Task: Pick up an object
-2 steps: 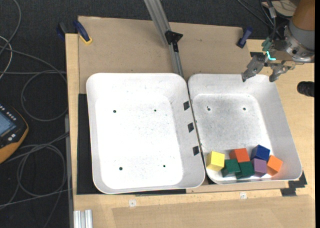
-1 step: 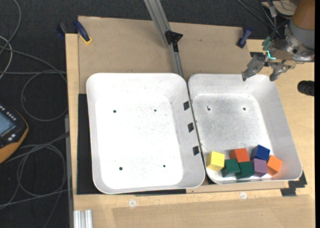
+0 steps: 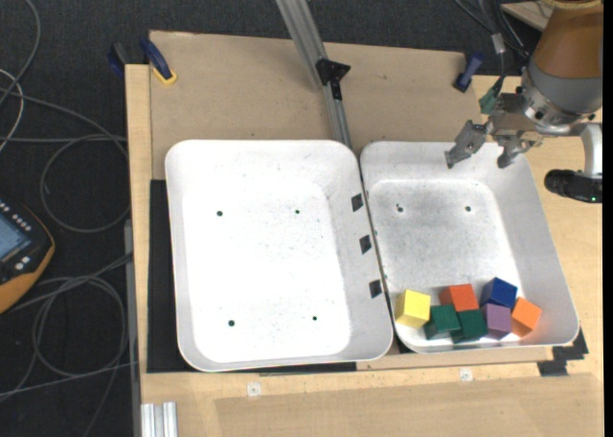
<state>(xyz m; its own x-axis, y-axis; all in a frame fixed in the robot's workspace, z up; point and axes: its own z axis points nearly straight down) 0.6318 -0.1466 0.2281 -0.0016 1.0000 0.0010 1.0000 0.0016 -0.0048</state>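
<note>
Several small coloured blocks huddle at the near edge of the right bin [image 3: 536, 224]: a yellow block [image 3: 415, 307], two green blocks [image 3: 458, 322], a red-orange block [image 3: 462, 296], a blue block [image 3: 501, 290], a purple block [image 3: 498, 316] and an orange block [image 3: 526, 313]. My gripper [image 3: 486, 150] hangs over the far edge of the right bin, well away from the blocks. Its two fingers are spread apart, open, with nothing between them.
The left bin [image 3: 192, 234] lies beside the right one, with black clips [image 3: 365, 243] along the seam between them. A slanted metal post [image 3: 305, 33] rises behind the bins. Blue clamps [image 3: 158, 59] grip the board's far corners. Cables lie on the floor at left.
</note>
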